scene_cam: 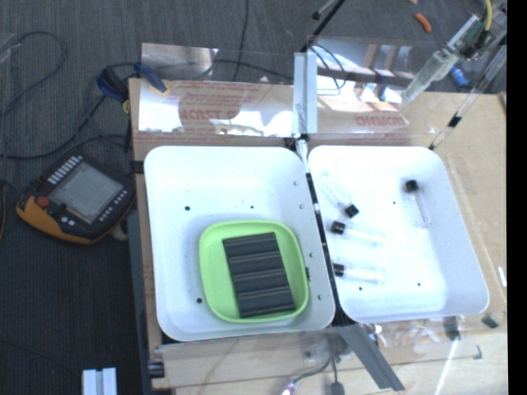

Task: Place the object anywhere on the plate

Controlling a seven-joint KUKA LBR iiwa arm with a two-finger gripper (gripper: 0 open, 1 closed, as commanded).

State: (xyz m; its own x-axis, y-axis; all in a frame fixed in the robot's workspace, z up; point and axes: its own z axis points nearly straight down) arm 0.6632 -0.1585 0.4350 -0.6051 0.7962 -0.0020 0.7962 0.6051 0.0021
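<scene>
A: You're looking at the left bin (165,220), holding a green plate (211,245), dark ribbed block (258,275) lying on it.
B: Objects?
A: Four clear vials (360,234) are lying in the right bin (461,245), apart. Claw's state: can't tell.

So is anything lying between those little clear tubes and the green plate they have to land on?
Yes: the raised rims where the two bins meet. The tubes lie in the right bin, the green plate in the left. A dark ridged block covers most of the plate.
</scene>
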